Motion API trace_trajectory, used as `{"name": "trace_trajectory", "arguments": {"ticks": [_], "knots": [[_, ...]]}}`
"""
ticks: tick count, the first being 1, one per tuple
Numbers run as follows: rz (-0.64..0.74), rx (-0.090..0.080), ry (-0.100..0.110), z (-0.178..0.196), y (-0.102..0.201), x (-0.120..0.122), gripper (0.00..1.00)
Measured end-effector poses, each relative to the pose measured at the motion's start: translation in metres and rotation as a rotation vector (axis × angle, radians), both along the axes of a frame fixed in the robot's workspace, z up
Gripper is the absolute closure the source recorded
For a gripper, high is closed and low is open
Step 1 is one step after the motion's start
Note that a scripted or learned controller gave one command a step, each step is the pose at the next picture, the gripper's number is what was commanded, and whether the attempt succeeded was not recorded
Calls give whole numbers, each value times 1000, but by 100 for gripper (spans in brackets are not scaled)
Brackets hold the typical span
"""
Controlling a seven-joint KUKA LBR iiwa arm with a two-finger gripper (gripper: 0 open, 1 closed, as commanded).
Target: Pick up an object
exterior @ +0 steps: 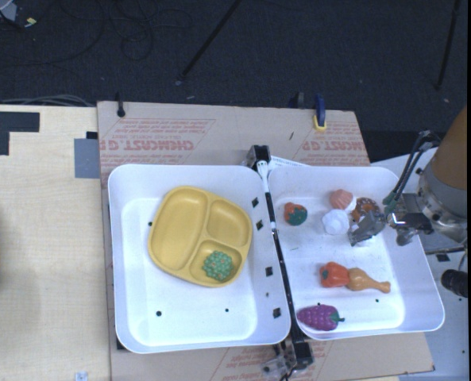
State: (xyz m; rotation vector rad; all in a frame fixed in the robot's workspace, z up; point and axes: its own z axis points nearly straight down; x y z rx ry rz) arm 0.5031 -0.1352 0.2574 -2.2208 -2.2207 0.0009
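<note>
Jaws: mine, and I cannot tell how they stand — my gripper (368, 230) hangs low over the right bin's far right part, a dark blur from this height.
Left bin (132, 292): white and shallow, carrying a yellow divided plate (189, 225) tilted across its middle.
Plate's near compartment: a green knobbly cluster (218, 265), like grapes or peas.
Divider: a black hinge strip (272, 240) runs between the two bins, near to far.
Right bin (414, 312): where I am, with all the loose things to pick from.
Far left of it: a small red-and-green fruit (296, 213).
Far middle: a pale pink piece (341, 199), with a white round piece (334, 223) just nearer — both just left of my gripper.
By my gripper: a brown speckled thing (366, 206), close on the far side.
Middle: an orange-red pepper (333, 275) touching a tan drumstick (368, 281).
Near edge: purple grapes (318, 317).
</note>
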Motion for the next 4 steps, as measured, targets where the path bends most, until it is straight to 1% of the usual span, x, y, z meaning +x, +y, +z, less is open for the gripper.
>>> {"name": "trace_trajectory", "arguments": {"ticks": [1,2,3,4], "knots": [[-1,4,16,-166,-9,-32,0],[0,-5,-5,-170,-79,35,0],[-10,1,-1,-159,-80,32,100],[9,4,-7,-92,18,64,100]]}}
